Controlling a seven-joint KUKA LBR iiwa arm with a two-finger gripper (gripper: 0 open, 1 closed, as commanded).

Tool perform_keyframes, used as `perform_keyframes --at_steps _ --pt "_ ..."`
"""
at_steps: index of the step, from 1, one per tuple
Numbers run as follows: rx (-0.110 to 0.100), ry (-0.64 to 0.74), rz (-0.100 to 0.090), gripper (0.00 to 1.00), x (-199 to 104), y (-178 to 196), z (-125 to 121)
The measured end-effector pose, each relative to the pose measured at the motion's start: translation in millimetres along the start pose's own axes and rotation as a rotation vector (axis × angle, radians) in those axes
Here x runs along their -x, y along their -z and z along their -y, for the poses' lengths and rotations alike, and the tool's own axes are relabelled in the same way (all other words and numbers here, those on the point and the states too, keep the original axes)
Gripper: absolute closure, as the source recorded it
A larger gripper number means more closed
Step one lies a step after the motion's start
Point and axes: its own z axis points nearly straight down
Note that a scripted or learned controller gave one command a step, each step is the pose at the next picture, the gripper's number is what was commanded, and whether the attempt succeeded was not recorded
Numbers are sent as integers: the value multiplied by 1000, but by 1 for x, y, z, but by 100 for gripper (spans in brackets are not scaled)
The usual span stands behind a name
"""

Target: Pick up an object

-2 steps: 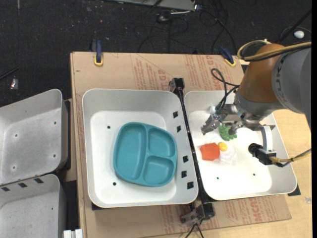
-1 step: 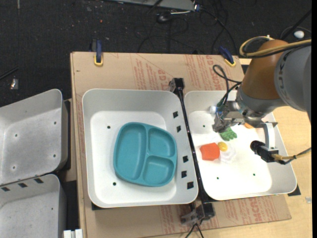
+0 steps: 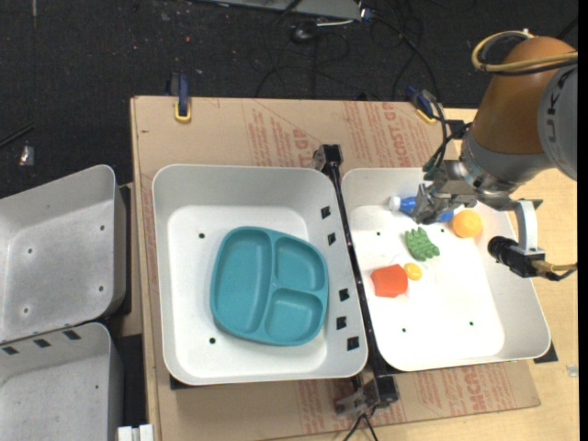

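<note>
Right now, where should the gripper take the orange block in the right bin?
Grip the orange block across its two flat sides, coming straight down from above. It lies flat with bare floor around it; only the small yellow piece sits near its upper right corner.

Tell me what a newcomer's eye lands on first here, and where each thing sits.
The teal divided tray stands out most, lying alone in the left bin. Next comes the bright cluster in the right bin: an orange block, a green ridged piece, a small yellow piece and an orange ball. The end effector sits at that bin's far edge.
</note>
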Motion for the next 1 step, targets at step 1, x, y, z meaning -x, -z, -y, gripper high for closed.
perform_keyframes --at_steps 1 --pt "-3 1 -1 100 0 25 -1"
